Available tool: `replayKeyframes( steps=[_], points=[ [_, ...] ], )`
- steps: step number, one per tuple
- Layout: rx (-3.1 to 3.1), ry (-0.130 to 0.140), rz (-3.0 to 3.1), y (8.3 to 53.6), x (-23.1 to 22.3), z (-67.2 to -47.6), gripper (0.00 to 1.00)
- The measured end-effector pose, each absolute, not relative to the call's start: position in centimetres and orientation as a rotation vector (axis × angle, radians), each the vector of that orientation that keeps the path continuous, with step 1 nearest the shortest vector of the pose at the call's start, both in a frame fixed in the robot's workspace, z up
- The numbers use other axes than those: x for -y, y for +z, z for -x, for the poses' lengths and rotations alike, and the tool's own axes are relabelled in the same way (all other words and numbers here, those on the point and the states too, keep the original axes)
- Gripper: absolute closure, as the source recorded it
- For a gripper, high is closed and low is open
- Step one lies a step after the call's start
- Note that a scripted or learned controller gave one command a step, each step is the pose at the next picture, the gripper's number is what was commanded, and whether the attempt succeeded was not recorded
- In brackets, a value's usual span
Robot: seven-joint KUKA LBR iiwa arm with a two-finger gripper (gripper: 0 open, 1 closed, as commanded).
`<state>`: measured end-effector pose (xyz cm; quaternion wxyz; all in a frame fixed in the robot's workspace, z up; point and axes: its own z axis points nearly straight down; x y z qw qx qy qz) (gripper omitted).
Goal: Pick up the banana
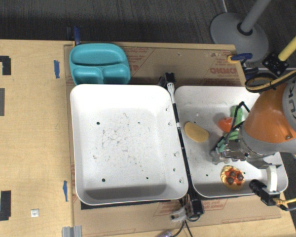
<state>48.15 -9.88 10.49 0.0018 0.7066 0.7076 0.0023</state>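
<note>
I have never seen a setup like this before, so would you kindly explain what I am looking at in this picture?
This is one camera fixed above a workbench, looking down at a slant. The grey machine with the orange band entering from the right is a robot arm; at its end is a two-finger gripper, a sort of mechanical hand. It hangs low over the right white bin, but I cannot tell whether it is gripping anything.

Two shallow white bins sit side by side on cardboard. In the right bin lie a pale yellow rounded piece, which may be the banana it is meant to pick up, an orange item with something green beside it, and a small red and yellow item. The left white bin shows just scuff marks. Behind it sits a teal divided tray.
</note>
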Motion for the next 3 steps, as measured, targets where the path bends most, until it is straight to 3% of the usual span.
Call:
replayKeyframes(
  steps=[3],
  points=[
    [-2.215, 0.012, -2.212, 13.4, 9.9, -48.4, 1.00]
  ],
)
